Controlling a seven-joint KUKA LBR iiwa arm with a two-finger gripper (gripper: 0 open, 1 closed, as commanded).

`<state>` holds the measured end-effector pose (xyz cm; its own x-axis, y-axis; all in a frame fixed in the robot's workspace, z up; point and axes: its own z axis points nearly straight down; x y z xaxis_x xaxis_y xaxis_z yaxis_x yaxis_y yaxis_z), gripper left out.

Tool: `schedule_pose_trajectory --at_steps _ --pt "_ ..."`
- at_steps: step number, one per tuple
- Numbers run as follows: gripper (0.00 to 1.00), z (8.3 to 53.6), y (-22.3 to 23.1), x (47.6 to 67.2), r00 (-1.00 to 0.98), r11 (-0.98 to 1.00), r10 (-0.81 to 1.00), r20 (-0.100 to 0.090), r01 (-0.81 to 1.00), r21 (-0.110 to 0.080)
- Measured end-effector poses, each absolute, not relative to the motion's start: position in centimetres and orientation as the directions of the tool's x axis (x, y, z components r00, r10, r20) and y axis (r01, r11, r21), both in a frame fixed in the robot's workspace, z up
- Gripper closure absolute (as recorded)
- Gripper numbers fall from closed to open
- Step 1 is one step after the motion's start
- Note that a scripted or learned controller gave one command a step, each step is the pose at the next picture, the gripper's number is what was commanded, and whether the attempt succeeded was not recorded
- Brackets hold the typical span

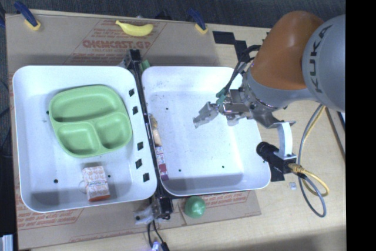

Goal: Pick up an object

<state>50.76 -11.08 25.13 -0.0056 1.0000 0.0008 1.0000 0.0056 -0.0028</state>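
The grey KUKA iiwa arm (320,62) reaches in from the right side of the camera view, its large rounded link carrying a broad orange band (288,53) just above the wrist. From that band the wrist turns down and to the left, ending in a cluster of grey metal fittings with a small green part and thin dark cables looped along its upper side. The two-finger metal gripper (202,117) juts out leftward and slightly downward from the wrist; whether its tips are parted cannot be made out at this slant.
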Motion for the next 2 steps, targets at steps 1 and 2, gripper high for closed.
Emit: schedule_pose_trajectory --at_steps 1,2 --pt "0.0 16.2 -16.2 49.2 -0.005 0.005 1.0 0.0 1.0 -0.004" --pt "0.0 14.0 -21.0 62.9 -0.006 0.006 1.0 0.001 1.0 -0.002"
